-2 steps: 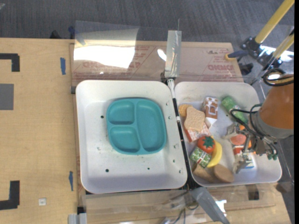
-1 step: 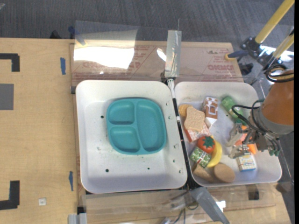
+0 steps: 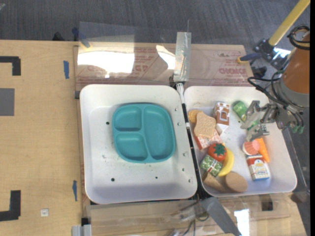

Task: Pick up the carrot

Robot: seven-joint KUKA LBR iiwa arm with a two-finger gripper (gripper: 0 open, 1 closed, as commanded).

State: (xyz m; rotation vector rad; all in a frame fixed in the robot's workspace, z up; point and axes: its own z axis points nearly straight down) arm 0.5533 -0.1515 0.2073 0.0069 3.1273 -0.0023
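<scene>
faint red print on cardboard (image 3: 147, 65), unreadable

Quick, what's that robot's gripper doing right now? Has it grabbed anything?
Gripper: in the right bin, just above the carrot; nothing visibly grabbed, and whether it is open or closed cannot be told.

One fixed camera looks down at a slant on both bins (image 3: 93, 146) from above
</scene>
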